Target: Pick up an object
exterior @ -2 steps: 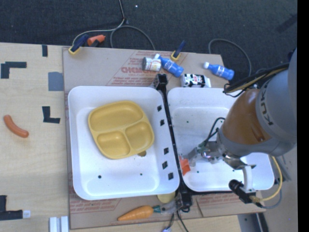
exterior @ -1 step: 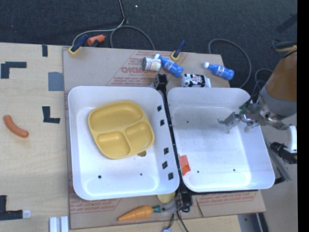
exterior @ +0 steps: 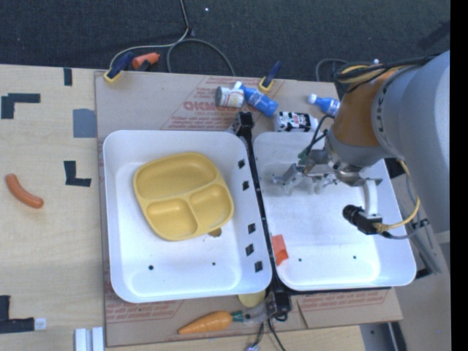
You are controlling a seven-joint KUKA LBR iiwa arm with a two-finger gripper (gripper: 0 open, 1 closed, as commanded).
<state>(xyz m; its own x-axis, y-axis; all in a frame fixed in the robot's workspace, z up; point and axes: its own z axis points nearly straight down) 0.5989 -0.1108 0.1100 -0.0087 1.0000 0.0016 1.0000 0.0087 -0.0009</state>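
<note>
- Two bins sit side by side on the bench: the left bin (exterior: 121, 269) holds a divided plate (exterior: 183, 194).
- The arm's gripper (exterior: 307, 175) hangs over the right bin (exterior: 344, 269), at its far end.
- Behind the bins lie bottles (exterior: 248, 97).
- A toy carrot (exterior: 206, 322) lies in front.
- A sausage (exterior: 24, 191) lies far left.

A single fixed camera looks down at a slant from above the bench (exterior: 51, 145), framing both white bins: the left bin (exterior: 121, 196) and the right bin (exterior: 329, 258) side by side. The arm (exterior: 409, 115) enters from the frame's right, nearest the lens.
</note>
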